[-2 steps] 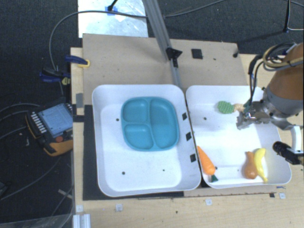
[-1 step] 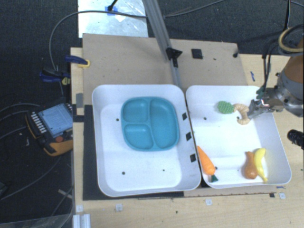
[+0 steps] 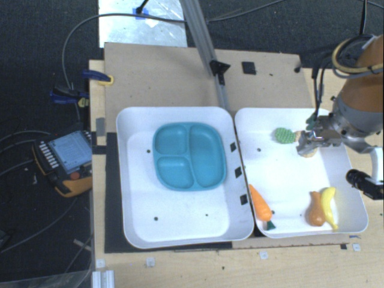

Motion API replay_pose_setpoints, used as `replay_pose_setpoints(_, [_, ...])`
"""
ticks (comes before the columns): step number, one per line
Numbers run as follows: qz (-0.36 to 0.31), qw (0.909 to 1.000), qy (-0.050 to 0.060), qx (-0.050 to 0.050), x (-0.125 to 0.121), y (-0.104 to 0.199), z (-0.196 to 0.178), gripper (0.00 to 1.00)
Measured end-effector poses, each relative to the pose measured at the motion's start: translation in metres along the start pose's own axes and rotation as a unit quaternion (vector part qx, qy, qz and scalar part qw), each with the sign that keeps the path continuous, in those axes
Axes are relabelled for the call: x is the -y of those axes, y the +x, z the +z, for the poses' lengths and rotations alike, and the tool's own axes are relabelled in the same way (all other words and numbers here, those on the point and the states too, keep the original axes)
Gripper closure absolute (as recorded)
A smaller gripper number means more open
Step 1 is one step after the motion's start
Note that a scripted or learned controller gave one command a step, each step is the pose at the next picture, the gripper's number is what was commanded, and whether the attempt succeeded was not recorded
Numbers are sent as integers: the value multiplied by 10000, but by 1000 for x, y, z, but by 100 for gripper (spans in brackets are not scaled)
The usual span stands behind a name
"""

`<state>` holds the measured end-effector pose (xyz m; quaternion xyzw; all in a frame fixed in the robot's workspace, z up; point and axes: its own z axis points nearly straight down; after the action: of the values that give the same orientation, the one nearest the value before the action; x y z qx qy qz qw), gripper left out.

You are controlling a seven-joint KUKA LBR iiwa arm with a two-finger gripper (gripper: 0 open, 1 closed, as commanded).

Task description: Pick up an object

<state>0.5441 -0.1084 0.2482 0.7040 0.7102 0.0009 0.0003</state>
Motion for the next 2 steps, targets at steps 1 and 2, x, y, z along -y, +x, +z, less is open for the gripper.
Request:
replay_pose_setpoints(1, [-5, 10000, 7, -5, 13, 51, 15, 100])
replay_pose_setpoints(2, [-11, 10000, 9, -10, 20, 108, 26, 100])
